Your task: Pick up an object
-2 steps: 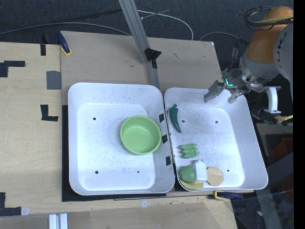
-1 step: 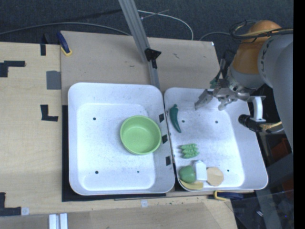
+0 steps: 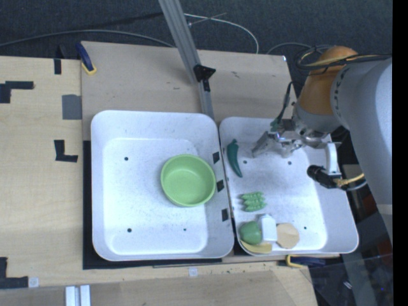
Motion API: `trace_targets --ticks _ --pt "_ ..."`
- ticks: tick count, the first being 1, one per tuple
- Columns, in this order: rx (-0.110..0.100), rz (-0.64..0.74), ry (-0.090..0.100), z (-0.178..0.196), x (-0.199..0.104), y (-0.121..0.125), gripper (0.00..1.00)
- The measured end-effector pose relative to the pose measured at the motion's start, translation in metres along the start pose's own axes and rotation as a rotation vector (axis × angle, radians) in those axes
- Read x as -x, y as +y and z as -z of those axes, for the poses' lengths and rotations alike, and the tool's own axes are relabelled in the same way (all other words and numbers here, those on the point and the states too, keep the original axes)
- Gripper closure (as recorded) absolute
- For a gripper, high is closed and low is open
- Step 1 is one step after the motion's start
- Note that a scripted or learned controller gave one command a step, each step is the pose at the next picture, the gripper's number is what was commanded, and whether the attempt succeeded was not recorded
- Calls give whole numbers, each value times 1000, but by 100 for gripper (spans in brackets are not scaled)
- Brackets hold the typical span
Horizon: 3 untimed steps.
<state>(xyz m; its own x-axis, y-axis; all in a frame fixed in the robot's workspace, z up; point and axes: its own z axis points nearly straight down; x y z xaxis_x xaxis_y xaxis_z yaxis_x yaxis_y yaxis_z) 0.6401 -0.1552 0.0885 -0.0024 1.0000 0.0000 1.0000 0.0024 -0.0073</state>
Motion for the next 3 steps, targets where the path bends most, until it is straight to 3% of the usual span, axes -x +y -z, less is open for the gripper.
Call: trace_targets --ticks 1,3 --pt "5 2 -1 14 0 2 100" --pt "13 0 -1 121 -15 1 100"
